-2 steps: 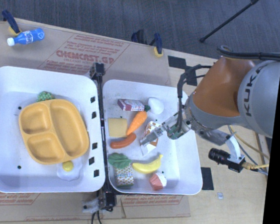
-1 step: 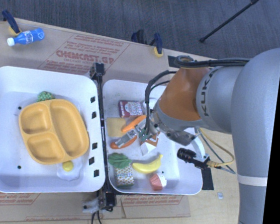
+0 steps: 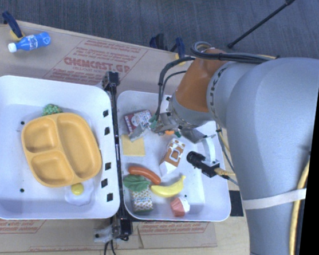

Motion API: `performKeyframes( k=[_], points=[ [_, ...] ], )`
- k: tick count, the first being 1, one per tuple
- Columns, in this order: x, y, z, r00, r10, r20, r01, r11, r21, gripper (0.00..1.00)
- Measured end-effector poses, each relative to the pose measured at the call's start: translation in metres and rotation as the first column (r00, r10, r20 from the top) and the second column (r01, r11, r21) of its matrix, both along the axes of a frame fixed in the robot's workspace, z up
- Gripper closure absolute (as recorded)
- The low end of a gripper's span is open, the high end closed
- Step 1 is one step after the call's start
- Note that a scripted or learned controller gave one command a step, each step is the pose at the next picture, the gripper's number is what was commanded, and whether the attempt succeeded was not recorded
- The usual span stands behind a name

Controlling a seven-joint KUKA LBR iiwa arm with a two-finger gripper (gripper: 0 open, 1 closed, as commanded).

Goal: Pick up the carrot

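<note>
while bent over right bin (image 3: 218, 209), end effector (image 3: 159, 124) hovers nr carrot (image 3: 144, 174).

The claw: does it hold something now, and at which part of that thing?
It cannot be told. The claw sits low in the right bin near a red packet, while the carrot lies apart.
</note>
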State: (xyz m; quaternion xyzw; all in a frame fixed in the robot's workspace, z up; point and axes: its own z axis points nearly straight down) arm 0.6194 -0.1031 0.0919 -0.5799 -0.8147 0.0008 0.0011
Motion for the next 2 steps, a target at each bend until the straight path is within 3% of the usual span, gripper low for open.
performKeyframes(
  k=[1,2],
  points=[
    [0.0,0.001,0.01,1.0,0.005,-0.001,-0.005,1.0,0.001,1.0],
    [-0.018,-0.001,0.178,0.987,-0.163,0.006,0.163,0.987,0.0,1.0]
  ],
)
